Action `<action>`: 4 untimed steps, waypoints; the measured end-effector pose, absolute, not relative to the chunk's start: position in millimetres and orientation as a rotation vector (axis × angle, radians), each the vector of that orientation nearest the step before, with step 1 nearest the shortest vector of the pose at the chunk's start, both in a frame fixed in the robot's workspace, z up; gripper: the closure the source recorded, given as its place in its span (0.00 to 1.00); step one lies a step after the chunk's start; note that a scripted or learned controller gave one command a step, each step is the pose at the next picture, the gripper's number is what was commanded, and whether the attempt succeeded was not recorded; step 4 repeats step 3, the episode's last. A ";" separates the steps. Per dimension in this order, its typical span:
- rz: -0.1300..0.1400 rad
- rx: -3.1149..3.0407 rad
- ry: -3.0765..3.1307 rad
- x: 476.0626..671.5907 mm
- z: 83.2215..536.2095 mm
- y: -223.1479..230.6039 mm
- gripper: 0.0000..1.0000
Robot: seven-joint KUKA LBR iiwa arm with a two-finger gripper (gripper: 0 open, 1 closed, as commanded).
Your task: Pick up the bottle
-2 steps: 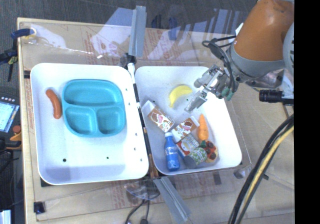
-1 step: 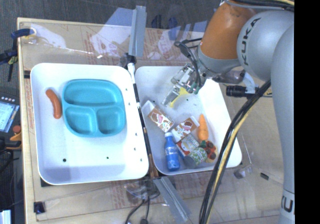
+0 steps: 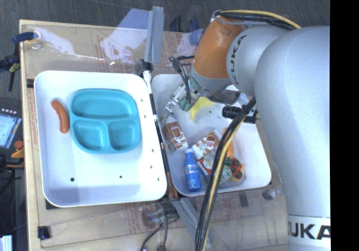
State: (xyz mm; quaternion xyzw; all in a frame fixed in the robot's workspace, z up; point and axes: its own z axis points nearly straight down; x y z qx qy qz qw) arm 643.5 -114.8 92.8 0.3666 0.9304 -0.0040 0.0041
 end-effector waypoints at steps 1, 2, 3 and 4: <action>-0.002 1.285 2.869 586.1 91.4 -187.3 0.00; -0.004 1.202 2.909 642.0 91.7 -209.4 0.00; -0.001 1.917 2.490 651.1 91.7 -199.8 0.00; -0.001 1.917 2.490 651.1 91.7 -199.8 0.00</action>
